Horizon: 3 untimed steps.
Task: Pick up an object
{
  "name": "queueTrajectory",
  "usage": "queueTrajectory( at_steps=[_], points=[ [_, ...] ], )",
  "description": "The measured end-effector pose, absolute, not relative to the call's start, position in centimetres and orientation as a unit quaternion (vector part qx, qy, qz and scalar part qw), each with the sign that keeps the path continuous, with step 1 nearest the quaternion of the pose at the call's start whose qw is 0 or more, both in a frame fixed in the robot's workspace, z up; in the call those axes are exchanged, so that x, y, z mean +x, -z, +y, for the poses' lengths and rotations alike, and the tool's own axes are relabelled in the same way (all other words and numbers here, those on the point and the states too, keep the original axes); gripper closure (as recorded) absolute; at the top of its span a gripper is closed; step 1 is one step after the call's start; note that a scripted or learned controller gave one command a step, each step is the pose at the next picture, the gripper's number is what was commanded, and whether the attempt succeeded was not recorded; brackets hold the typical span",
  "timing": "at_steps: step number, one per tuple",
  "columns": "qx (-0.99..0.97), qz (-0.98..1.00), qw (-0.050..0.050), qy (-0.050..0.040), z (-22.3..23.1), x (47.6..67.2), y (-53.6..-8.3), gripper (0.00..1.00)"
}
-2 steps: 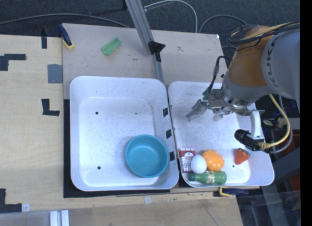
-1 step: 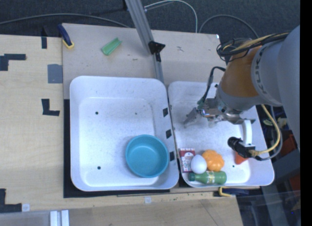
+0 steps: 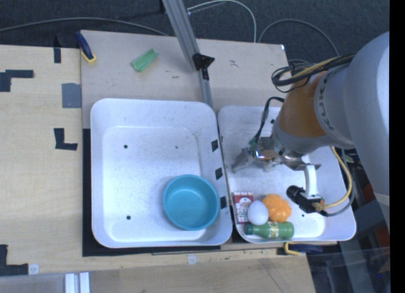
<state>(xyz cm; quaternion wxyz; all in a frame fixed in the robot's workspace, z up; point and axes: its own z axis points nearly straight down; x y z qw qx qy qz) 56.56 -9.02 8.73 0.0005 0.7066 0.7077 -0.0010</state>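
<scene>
My gripper (image 3: 243,159) hangs over the left part of the right bin (image 3: 240,124), pointing toward the divider between the bins. A cluster of items lies at that bin's near edge, below the gripper: a small red and white box (image 3: 242,206), a white egg (image 3: 257,213), an orange (image 3: 277,207) and a green bottle (image 3: 271,230) lying on its side. The gripper is apart from all of them, and I see nothing in it. A blue bowl (image 3: 190,202) sits in the near right corner of the left bin (image 3: 126,127).
A slanted metal pole (image 3: 182,26) runs from the top of the view down to the bins' far edge. A green object (image 3: 144,60) and a blue and yellow clamp (image 3: 86,47) lie on the bench behind the left bin. Cables loop behind the arm.
</scene>
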Motion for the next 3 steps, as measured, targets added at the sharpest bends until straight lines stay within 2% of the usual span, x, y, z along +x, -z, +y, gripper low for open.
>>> queueTrajectory(
  at_steps=[1, 3],
  points=[
    [0.706, 0.708, -0.001, 0.0004, -8.9, 56.6, -9.9, 1.00],
    [0.707, 0.708, 0.002, -0.0012, -9.4, 57.5, -20.3, 1.00]
  ],
)
